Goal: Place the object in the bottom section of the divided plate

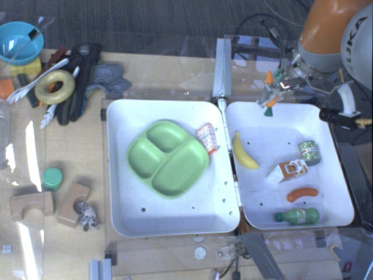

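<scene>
My gripper hangs over the far edge of the right bin, near its back left corner, and I cannot tell how it is set. The task names no single object, and several lie in this bin. The banana is nearest, toward the camera and slightly left of my gripper, close to the wall between the bins. A small carton sits at the bin's middle, a green can beside it to the right. An orange sausage and a green bottle lie along the near side, well apart from me. The green divided plate rests in the left bin, with a red-and-white packet touching its right rim.
</scene>
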Tool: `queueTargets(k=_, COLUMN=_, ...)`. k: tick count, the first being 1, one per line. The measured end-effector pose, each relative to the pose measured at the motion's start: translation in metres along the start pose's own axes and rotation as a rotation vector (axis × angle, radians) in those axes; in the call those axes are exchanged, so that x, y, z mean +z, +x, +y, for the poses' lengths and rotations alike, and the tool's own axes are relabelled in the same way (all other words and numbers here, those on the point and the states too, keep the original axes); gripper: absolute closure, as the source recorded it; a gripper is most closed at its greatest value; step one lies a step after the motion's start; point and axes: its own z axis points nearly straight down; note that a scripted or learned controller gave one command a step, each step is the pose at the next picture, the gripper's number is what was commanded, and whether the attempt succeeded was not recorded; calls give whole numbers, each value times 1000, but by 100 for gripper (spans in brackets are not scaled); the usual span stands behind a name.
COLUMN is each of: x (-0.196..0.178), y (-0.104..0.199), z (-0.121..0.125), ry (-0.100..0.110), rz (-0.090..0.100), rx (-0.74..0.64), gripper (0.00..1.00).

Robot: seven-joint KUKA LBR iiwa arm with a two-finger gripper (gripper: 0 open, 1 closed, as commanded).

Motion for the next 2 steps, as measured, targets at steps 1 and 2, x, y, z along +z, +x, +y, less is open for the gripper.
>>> queueTargets(k=1, x=42, y=81, z=8, ry=4, rz=4, rx=9, gripper=100)
queueTargets(k=2, x=53, y=184, z=-13, ry=5, rz=5, rx=-30, gripper=100)
